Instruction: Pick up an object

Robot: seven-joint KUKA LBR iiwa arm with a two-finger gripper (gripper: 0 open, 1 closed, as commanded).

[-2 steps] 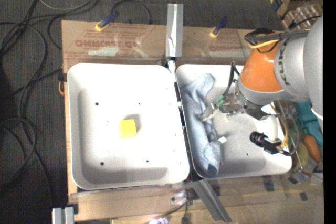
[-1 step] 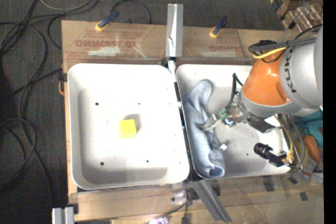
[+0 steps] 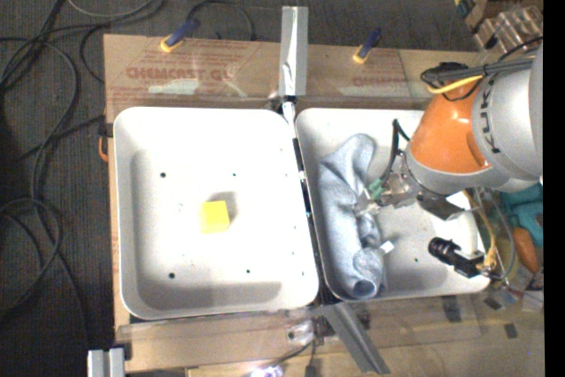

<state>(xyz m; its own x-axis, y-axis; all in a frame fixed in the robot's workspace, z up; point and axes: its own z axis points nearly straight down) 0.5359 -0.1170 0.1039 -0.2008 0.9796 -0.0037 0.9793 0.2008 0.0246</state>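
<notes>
Claw (image 3: 369, 200) low in the right bin (image 3: 415, 274), touching the grey cloth (image 3: 346, 181) bunched along that bin's left wall; spread or pinching, cannot tell. Soft, light, floppy: likely to sag and slip, so best pinched on a raised fold mid-length. Yellow block (image 3: 214, 216) alone in the left bin (image 3: 177, 137).

The grey sock (image 3: 351, 207) looks like soft cloth, the yellow block (image 3: 214, 216) matt, the bins (image 3: 141, 154) smooth white plastic, the bench (image 3: 194, 71) brown cardboard
</notes>
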